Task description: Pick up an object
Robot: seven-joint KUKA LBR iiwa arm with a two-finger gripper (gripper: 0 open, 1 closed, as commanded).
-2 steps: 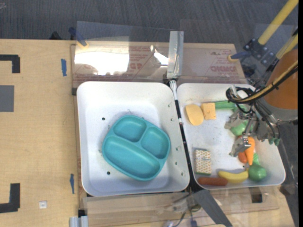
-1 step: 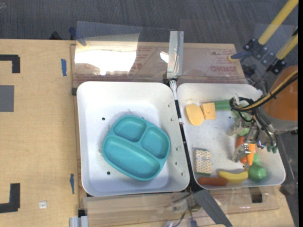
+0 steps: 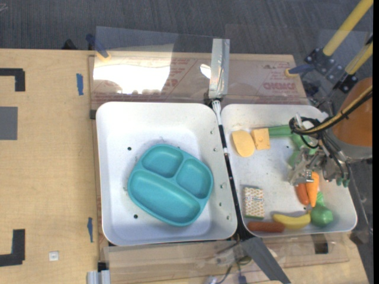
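Carrot (image 3: 307,192) toy under gripper (image 3: 308,169) in right bin (image 3: 350,218) looks light, stiff, slick plastic; grip mid-body across width; jaws' state unclear.

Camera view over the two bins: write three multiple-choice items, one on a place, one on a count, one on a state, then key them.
1. Where does the teal divided plate lie?
A. left bin
B. right bin
C. on the bench outside the bins

2. How many compartments does the plate have?
A. two
B. three
C. five

3. What is directly under the gripper?
A. the banana
B. the plate
C. the orange carrot

Key: 1 A, it rests on the left bin floor. 2 B, one long section and two smaller ones. 3 C, the orange carrot sits just below the gripper in the right bin, while the banana lies apart.
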